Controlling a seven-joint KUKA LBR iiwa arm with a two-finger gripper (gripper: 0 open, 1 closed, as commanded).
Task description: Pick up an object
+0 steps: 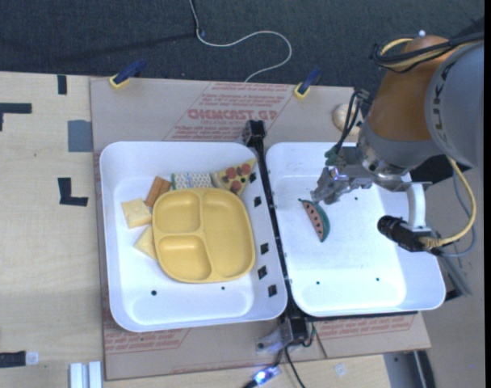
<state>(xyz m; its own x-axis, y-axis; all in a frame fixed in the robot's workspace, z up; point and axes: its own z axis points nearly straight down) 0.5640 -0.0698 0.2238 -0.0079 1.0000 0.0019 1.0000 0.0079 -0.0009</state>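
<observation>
One watermelon slice toy (316, 219) is lying in the right bin (367, 289), just beside the tool (325, 192), which is hovering above it; whether the tool is clenched I cannot tell.

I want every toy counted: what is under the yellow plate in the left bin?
Poking out from under the yellow plate: pale crackers at its left edge, a brown piece and a pizza slice along the top. Anything fully beneath it is covered.

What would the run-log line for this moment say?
hand: over right white bin, above-right of watermelon-slice toy | not holding | yellow divided plastic plate: left bin
</observation>
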